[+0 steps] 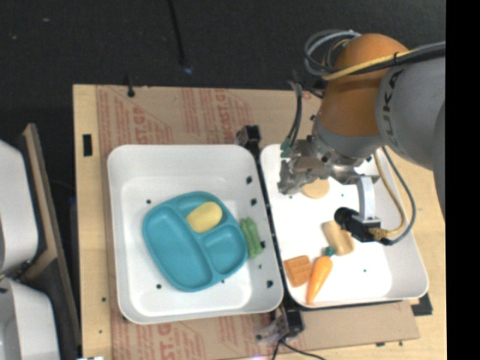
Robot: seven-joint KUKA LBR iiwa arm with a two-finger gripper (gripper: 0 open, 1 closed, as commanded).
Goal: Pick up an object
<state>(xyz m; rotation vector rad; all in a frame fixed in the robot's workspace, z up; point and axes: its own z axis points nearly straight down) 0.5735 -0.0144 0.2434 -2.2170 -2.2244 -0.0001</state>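
Overhead, jaws [289,186] at right bin's [405,276] left wall, grip state unclear, carrot [319,276] near front edge.

arm [397,88] runs off the right edge, base out of shot. tool [294,180] seen from above, finger state unreadable. wrist covers part of the tan disc [316,190] and the right bin's [405,276] upper wall. green item [251,236] partly tucked behind the blue tray [180,253], identity unclear. white shapes [15,216] cut by left edge.
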